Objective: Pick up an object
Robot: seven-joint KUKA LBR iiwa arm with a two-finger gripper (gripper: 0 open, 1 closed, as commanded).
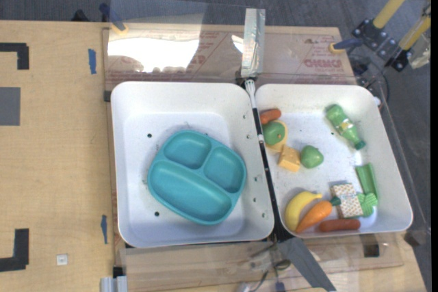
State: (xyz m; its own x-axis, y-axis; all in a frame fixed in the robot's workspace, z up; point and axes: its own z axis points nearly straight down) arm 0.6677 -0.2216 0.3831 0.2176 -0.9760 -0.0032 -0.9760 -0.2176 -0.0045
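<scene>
Smooth teal 3-compartment plate [197,176] in left bin [130,113]; glossy toy food right

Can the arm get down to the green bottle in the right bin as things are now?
Probably yes. The green bottle lies alone near the far right corner of the right bin, nothing on it or against it, open from above.

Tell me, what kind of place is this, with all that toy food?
Probably a robotics lab bench set up for pick-up trials, not a kitchen. Two shallow white bins sit side by side on a plywood bench marked with tape; one holds a teal divided plate, the other plastic toy food like a banana.
</scene>
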